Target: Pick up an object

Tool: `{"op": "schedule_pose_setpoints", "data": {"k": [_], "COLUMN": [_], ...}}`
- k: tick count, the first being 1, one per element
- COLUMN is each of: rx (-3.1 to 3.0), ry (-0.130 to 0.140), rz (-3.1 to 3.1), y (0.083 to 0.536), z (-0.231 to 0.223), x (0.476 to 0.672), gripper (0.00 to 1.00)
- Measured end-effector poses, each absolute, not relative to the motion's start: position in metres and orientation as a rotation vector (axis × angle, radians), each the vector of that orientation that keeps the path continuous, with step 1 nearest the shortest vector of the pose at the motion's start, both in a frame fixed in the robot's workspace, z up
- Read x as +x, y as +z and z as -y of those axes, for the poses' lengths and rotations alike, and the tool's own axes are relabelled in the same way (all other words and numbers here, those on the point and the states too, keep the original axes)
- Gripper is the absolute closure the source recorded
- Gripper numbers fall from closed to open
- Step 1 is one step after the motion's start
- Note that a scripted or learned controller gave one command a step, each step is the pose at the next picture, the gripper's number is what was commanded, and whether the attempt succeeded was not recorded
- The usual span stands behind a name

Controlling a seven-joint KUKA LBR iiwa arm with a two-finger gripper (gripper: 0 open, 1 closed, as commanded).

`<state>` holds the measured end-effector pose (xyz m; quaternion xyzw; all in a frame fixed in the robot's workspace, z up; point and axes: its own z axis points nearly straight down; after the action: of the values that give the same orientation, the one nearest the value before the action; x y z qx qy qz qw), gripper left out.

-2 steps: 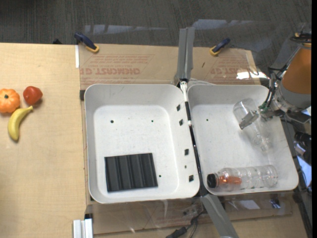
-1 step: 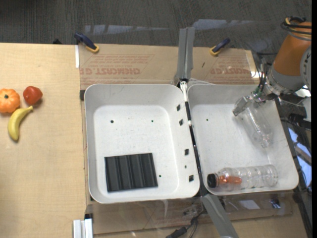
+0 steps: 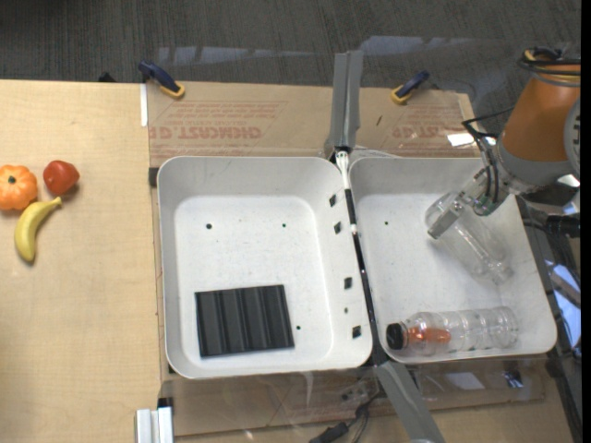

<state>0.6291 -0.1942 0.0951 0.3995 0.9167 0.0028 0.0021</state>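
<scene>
The surface (image 3: 74, 340) is pale wood on the left; brown cardboard (image 3: 240, 123) covers its right part, held at the far edge by 2 clamps (image 3: 162, 78). On the cardboard sit 2 white bins side by side, touching: the left bin (image 3: 171, 275) and the right bin (image 3: 545, 330). On the bare wood at far left lie an orange (image 3: 16, 188), a red fruit (image 3: 61, 177) just beside it, and a banana (image 3: 32, 230) near both.

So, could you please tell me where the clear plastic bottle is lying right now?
The clear plastic bottle lies on its side along the near edge of the right bin, its dark cap pointing toward the left bin.
</scene>
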Motion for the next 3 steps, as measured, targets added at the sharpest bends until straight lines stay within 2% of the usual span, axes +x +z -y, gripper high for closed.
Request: {"op": "schedule_pose_setpoints", "data": {"k": [1,2,3], "rx": [1.255,1.261,1.798], "ry": [0.017,0.001,-0.003], "rz": [-2.872,-2.873,-2.576], "y": [0.106,0.202,0.207], "z": [0.192,0.109,0.092], "x": [0.631,0.645,0.646], "gripper": [1.00,1.00,1.00]}}
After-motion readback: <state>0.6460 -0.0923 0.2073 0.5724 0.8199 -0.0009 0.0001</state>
